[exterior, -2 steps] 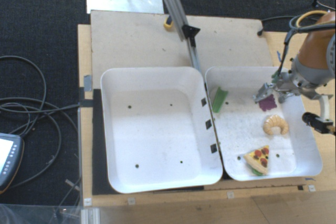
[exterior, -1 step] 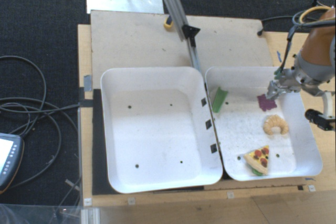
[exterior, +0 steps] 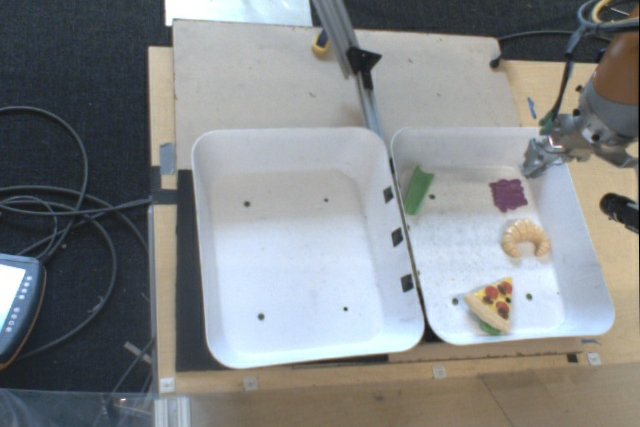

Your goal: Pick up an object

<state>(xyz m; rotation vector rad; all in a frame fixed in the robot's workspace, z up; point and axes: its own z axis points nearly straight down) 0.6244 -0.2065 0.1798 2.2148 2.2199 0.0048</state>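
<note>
The right bin (exterior: 585,245) holds a green block (exterior: 417,188) leaning near its left wall, a purple piece (exterior: 508,194), a croissant (exterior: 525,237) and a pizza slice (exterior: 491,304) toward the front. My gripper (exterior: 540,158) hangs over the bin's far right corner, up and to the right of the purple piece. No object shows between its fingers, and they are too small and dark to read.
The left bin (exterior: 215,215) sits beside the right one, with black clips along the shared wall. A slanted metal pole (exterior: 335,5) crosses above the bench. Cables lie on the floor at left.
</note>
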